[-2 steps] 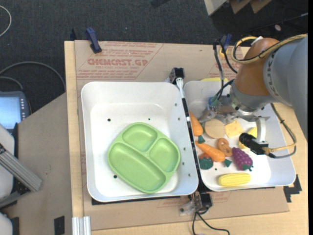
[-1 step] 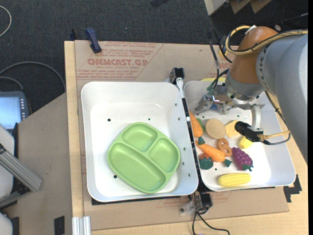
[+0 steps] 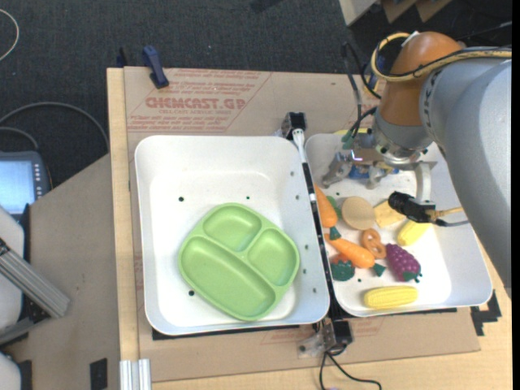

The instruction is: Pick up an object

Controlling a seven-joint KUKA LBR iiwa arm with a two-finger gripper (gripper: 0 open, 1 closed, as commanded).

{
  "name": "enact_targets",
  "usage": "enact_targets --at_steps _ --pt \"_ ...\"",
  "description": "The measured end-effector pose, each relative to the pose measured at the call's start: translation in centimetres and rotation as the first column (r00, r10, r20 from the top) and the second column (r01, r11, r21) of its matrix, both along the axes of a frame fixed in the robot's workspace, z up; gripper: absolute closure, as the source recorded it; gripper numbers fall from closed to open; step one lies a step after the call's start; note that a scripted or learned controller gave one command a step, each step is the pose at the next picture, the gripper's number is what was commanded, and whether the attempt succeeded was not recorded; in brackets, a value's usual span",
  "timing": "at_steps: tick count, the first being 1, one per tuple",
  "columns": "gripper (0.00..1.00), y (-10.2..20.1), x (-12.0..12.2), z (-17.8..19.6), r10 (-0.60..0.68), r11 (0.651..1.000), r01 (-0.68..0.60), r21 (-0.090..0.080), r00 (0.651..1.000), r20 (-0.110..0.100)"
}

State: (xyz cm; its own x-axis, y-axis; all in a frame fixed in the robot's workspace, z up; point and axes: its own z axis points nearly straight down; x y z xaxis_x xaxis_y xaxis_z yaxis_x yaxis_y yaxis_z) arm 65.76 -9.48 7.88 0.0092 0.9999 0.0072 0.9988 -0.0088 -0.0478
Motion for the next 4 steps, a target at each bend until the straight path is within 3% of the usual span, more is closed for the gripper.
enact_targets --at_steps 4 --pt "0.0 0.05 -0.03 0.02 0.0 1.0 0.0 -0.004 1.0 0.003"
